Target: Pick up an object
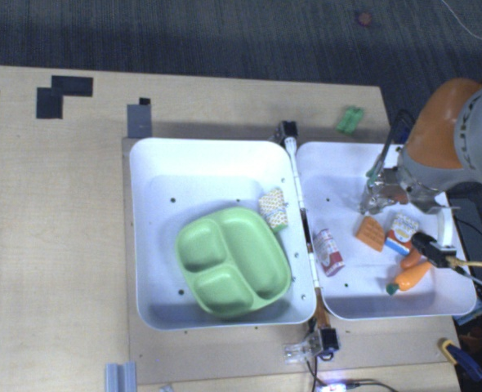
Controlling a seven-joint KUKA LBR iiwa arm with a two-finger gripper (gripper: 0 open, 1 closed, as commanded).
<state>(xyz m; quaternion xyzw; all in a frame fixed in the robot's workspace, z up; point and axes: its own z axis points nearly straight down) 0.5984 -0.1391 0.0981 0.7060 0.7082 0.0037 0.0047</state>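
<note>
The arm (457,133) reaches in from the right over the right bin (339,296). The gripper (377,204) hangs low above the bin floor, just above an orange block (371,234); whether it is apart or together cannot be told, and nothing shows clamped in it. Near the block lie a small white packet (403,224), a carrot (411,276) and a red and white wrapper (328,251). The left bin (155,219) holds a green tray (233,260) with a patterned pouch (274,208) at its upper right edge
</note>
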